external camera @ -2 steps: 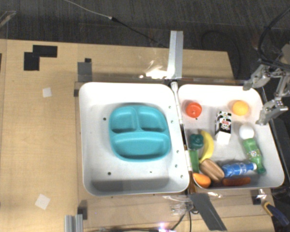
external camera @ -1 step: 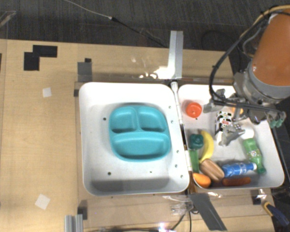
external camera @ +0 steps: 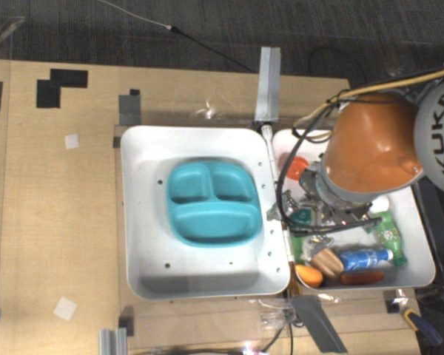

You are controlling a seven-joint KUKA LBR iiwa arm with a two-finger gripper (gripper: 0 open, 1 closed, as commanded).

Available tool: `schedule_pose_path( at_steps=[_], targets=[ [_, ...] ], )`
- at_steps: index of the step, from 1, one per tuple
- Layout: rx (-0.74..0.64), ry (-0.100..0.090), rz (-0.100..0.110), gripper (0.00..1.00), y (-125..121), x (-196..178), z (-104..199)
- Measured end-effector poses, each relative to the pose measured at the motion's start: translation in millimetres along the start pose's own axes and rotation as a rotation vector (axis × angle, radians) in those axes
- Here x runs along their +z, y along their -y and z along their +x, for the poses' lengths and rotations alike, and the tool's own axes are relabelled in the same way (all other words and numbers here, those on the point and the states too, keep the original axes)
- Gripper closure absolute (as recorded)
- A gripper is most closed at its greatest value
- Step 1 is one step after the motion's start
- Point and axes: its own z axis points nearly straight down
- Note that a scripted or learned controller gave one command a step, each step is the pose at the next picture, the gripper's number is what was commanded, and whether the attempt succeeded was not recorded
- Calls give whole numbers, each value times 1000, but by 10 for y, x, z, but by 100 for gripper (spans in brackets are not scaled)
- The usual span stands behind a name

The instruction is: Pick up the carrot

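Small, smooth, orange carrot (external camera: pixel 308 274), lying in the 7 o'clock corner of the right bin (external camera: pixel 420 246), touching a tan block (external camera: pixel 327 261) on its 2 o'clock side. Gripper (external camera: pixel 314 214) down near the bin's middle, at 12 o'clock from the carrot and apart from it, mostly hidden under the big arm (external camera: pixel 374 143). Cannot tell how wide open, or whether holding anything.

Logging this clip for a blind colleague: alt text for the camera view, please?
The arm hangs over the right bin, above a jumble including a blue bottle and orange pieces. The left bin holds a teal tray.
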Motion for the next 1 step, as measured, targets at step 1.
schedule_pose_path(
  at_steps=[1],
  targets=[
    [-233,9,6,0,-308,-946,-265]
  ],
)
